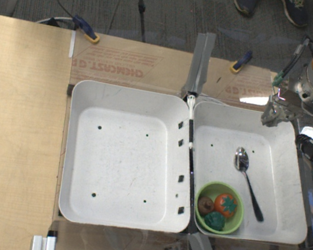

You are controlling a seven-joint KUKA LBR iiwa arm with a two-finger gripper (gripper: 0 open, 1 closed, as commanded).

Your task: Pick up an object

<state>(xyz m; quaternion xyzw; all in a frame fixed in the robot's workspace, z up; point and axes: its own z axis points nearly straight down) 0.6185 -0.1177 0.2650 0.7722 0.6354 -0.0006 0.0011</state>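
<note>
In the right bin (286,138) lies a metal spoon (247,180) with a dark handle, bowl end toward the back. A green bowl (220,207) sits at that bin's front left corner, holding an orange-red tomato-like piece (227,204), a brown piece (206,205) and a green piece (215,221). My gripper (273,117) hangs over the back right corner of the right bin, well behind the spoon, with nothing visible in it.
The left bin (73,155) adjoins the right one along a grey divider (200,69). Cardboard lies under both bins, with clamps (86,29) at the back edge. A wooden bench surface (6,125) spreads to the left. Cables hang at the right edge.
</note>
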